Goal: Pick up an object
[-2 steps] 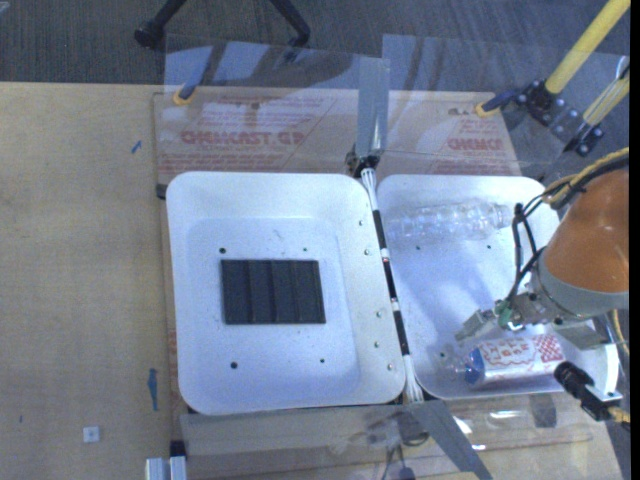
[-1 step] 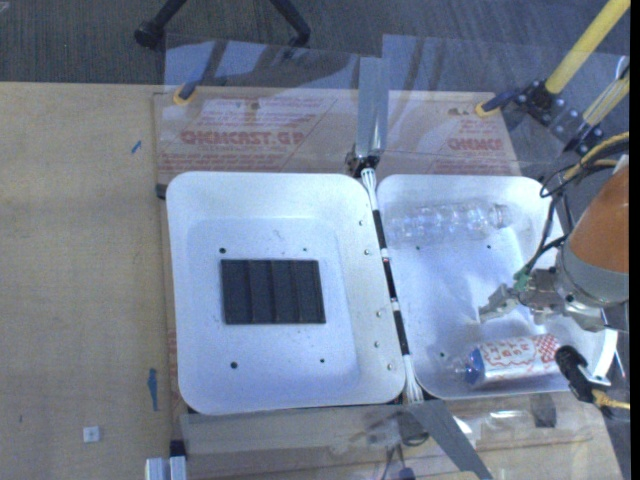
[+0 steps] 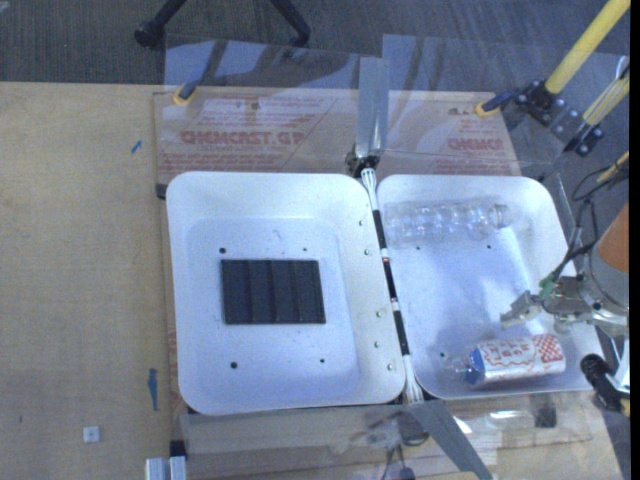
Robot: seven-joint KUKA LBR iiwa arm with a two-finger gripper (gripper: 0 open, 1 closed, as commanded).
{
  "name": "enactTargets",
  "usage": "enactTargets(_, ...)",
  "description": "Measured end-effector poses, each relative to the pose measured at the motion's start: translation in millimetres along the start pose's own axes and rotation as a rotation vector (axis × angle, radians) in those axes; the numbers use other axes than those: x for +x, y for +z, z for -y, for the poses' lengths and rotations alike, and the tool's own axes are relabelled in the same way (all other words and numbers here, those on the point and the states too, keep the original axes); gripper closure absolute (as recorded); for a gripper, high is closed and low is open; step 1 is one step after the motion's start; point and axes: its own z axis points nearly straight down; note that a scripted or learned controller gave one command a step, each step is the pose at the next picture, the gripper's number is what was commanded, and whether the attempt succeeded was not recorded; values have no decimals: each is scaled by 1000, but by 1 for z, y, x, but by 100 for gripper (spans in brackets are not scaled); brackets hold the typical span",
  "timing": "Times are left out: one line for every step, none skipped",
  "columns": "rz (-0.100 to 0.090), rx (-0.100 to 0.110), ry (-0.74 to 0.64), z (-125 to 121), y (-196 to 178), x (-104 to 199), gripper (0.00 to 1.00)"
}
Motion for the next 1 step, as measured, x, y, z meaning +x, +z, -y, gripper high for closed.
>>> enactTargets(4, -1, 7, -10, -50, 42, 0)
